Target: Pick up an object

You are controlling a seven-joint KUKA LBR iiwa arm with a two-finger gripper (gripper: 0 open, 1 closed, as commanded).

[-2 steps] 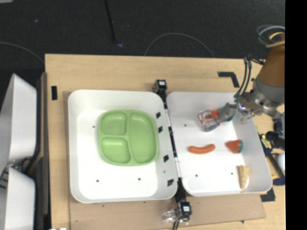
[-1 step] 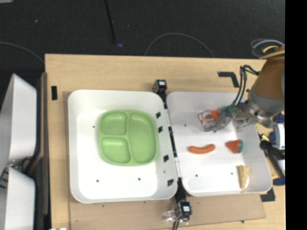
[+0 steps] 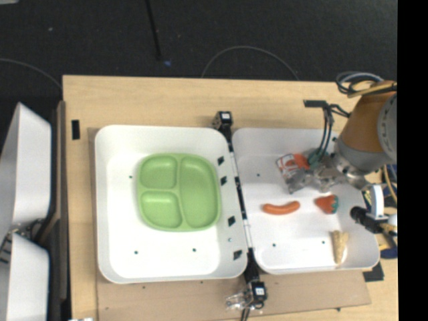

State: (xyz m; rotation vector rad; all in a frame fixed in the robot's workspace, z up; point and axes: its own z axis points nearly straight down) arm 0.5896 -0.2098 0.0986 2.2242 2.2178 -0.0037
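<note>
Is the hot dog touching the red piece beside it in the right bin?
Apart. The camera view shows bare white bin floor between the hot dog and the red piece.

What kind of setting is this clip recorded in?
Most likely a robot lab test bench: a wooden bench with two white bins, toy food such as a sausage and a green divided plate, and loose cables on the dark floor.

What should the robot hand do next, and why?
Probably drop a little lower. The gripper hovers in the right bin, above the sausage and beside the red piece. I can't tell if it holds anything, so lowering onto the sausage seems the best bet.
</note>
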